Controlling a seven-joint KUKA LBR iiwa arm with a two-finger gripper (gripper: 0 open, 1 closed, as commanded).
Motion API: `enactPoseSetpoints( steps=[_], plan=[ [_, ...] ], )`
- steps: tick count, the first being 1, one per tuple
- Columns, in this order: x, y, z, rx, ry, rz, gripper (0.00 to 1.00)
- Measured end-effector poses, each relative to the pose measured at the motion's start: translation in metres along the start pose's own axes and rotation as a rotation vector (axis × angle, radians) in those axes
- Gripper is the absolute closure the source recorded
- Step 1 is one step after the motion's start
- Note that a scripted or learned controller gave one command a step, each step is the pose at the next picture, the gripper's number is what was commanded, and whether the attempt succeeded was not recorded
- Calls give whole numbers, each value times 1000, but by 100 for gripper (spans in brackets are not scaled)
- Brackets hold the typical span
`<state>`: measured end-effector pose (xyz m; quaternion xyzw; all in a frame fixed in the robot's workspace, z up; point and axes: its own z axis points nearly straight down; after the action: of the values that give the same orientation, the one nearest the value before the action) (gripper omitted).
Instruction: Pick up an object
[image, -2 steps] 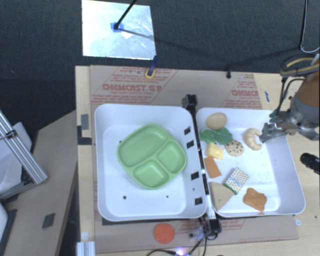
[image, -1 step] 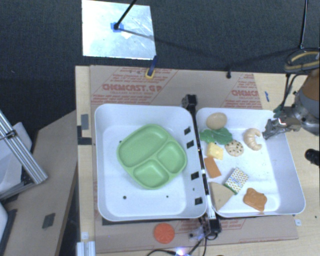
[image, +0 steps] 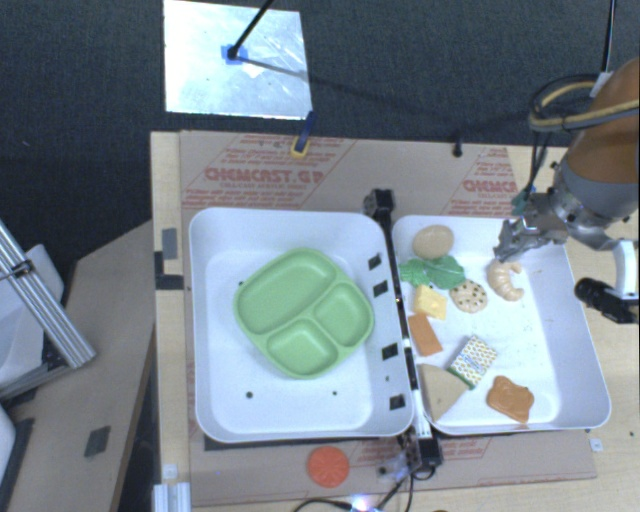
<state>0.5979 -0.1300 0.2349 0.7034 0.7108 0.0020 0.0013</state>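
So the setup's pretty deliberate: all the toy food is piled in the right bin (image: 585, 400), while the left bin (image: 215, 400) just has a green divided plate (image: 303, 312) sitting in it, well apart from the action. That keeps every pick candidate within the arm's reach from the right side.

The gripper (image: 518, 243) is hovering low over the croissant (image: 506, 279), just above its upper end, which looks like the target. Can't tell if the fingers are spread or closed (too small and dark from this angle), and nothing is visibly held.

Nearby: a cookie (image: 468, 295) just left of the croissant, lettuce leaf (image: 433, 270), cheese wedge (image: 431, 301) and a bread roll (image: 433, 241).

Readable text: the board (image: 270, 165) under the bins says "CHEMCAST GP" in red, printed upside down from this view.
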Motion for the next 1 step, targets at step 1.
enactPoseSetpoints(
  steps=[1],
  plan=[
    [50,5,6,2,1,0,100]
  ],
)
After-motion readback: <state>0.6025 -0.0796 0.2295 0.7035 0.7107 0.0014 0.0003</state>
